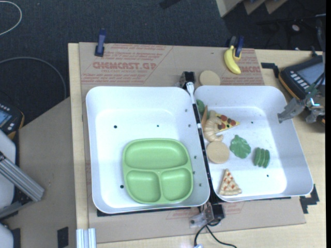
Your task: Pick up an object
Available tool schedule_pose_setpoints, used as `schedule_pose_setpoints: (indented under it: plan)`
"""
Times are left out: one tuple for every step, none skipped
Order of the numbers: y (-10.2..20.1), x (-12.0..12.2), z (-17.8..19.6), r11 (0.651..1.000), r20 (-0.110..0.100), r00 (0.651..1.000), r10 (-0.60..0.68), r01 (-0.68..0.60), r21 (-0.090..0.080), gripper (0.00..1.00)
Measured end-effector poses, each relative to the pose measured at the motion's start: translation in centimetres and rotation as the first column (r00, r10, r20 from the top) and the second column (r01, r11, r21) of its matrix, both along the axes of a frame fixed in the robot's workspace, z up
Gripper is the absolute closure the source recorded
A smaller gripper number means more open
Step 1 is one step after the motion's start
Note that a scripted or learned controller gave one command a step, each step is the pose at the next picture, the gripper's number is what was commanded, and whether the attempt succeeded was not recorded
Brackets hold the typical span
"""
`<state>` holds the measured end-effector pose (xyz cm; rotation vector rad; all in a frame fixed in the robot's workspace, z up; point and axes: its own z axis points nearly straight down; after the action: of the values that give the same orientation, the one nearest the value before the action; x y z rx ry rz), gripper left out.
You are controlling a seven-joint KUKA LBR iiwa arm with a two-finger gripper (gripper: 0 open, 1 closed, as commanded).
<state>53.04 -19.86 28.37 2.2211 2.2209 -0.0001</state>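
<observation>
White right bin [289, 154]: holds toy food near its left wall. Items: pizza slice [229, 184] at the near edge; tan round disc [217, 152]; green leafy piece [240, 146]; dark green pod [261, 157]; second pizza slice [223, 122] on a pale piece at the far left.

Gripper [287, 112]: over the bin's right rim, far side; whether it is apart or together cannot be told.

Relation: all items lie left of the gripper and nearer the camera. Pod is closest, its long axis running roughly near-to-far.

Left bin [103, 138]: green divided plate [156, 169].
</observation>
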Motion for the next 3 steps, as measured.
schedule_pose_setpoints:
  plan:
    - [3.2, -5.3, 3.2, 1.0, -0.001, 1.0, 0.002, -0.002, 0.002, 0.0]
    - [9.5, -5.4, -15.6, 1.0, -0.016, 1.0, 0.004, -0.004, 0.007, 0.0]
    - [9.6, -5.2, -20.2, 1.0, -0.005, 1.0, -0.001, 0.001, 0.003, 0.0]
